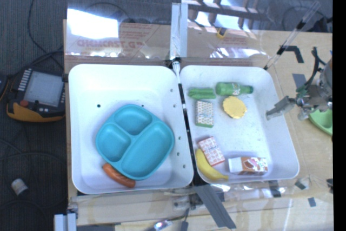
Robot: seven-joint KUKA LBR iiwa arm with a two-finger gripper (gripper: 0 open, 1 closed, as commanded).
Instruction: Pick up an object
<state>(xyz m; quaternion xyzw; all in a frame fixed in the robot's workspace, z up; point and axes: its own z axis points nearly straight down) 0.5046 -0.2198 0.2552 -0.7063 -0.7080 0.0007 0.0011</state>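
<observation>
- Bench front edge: two white bins sit side by side, the left bin (pixel 81 116) and the right bin (pixel 281 138), with their inner rims touching along the middle.
- Left bin, near corner: an orange sausage (pixel 118 175) lies on the bin floor, against the near edge of a teal divided plate (pixel 135 140).
- Teal divided plate: it rests flat in the near half of the left bin, with three compartments facing up.
- Right bin, near wall: a yellow banana (pixel 208 170) lies in the near left corner. A small carton (pixel 248 165) lies on its side just to the right of it.
- A red-patterned packet (pixel 211 150) lies on the upper end of the banana.
- Right bin, middle: a green-and-white packet (pixel 204 113) lies near the left wall. A round yellow piece (pixel 234 107) lies just to the right of it, apart from it.
- Right bin, far part: a flat green item (pixel 201 93) and a green bottle-shaped item (pixel 233 88) lie in a row, close together.
- Gripper (pixel 316 99): it sits at the right edge, outside the right bin and over the bare bench. It is well apart from every object in the bins. It holds nothing that can be seen. Whether it is spread or closed cannot be told.
- Behind the bins: clear plastic panels (pixel 216 19) stand upright.
- Floor, far left: a handheld controller (pixel 32 96) lies on the carpet.
</observation>
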